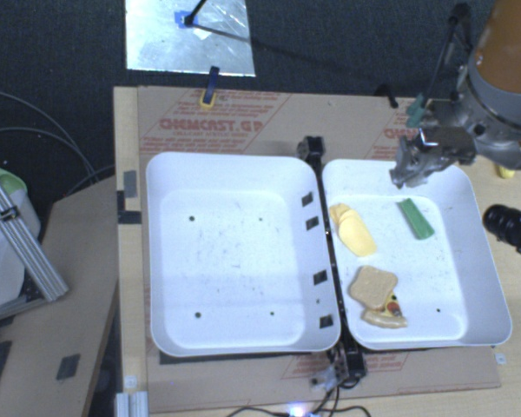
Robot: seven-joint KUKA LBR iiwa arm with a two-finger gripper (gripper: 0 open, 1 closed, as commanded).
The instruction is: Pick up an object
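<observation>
My tool [410, 172] hangs over the top edge of the right bin [479, 263], upper right of the frame.
I cannot tell whether it is apart or together. In that bin, a green piece [415, 218] lies just below it, apart from it, with a yellow piece [354, 233] further left.

Arm [504, 50] cut off by frame's 1 o'clock corner. Pincer [408, 174] blurred, detail unreadable. In right bin [469, 320], tan slice [373, 285] covered part of small flat piece [386, 319] at its 5 o'clock; that piece too small to identify. Red lettering [210, 124] partly hidden under left bin [226, 259].
</observation>
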